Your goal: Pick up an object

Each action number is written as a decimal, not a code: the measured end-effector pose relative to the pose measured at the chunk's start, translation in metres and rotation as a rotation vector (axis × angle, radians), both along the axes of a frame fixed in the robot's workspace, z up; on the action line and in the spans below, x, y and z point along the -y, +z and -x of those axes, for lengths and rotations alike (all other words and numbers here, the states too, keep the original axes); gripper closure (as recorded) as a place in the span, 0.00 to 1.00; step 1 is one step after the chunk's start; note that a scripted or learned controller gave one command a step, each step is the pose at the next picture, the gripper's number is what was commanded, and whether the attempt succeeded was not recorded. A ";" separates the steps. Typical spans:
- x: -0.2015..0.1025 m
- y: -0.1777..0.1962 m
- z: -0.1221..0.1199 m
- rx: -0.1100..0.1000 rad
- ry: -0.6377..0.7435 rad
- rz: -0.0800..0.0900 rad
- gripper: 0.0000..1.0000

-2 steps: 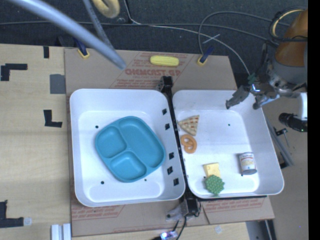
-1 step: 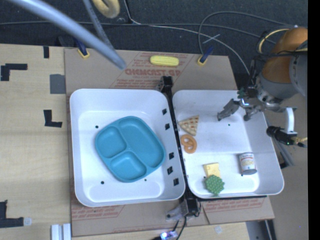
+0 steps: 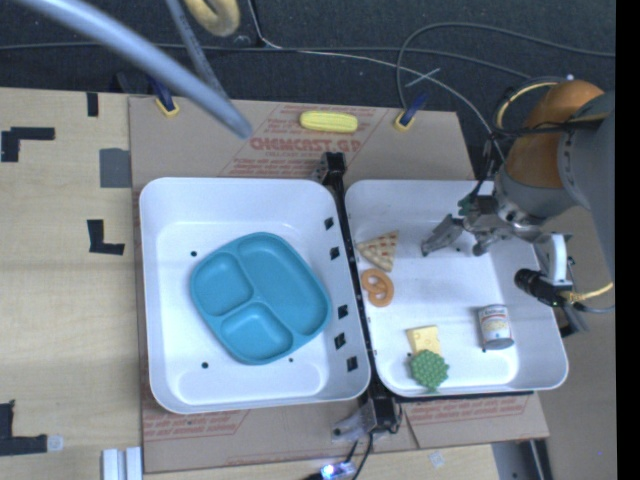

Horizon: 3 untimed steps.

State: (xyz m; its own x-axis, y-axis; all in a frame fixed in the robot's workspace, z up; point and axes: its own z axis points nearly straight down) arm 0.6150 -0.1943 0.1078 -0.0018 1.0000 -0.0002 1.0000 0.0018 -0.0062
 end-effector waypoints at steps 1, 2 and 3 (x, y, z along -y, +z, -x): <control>-0.001 -0.023 0.000 0.006 0.001 0.003 0.00; 0.000 -0.011 -0.002 0.011 0.002 0.005 1.00; 0.007 0.035 -0.002 0.010 -0.001 0.001 1.00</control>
State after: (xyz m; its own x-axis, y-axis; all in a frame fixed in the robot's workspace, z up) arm 0.6167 -0.2010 0.1433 -0.0013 1.0000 -0.0012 1.0000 0.0013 0.0034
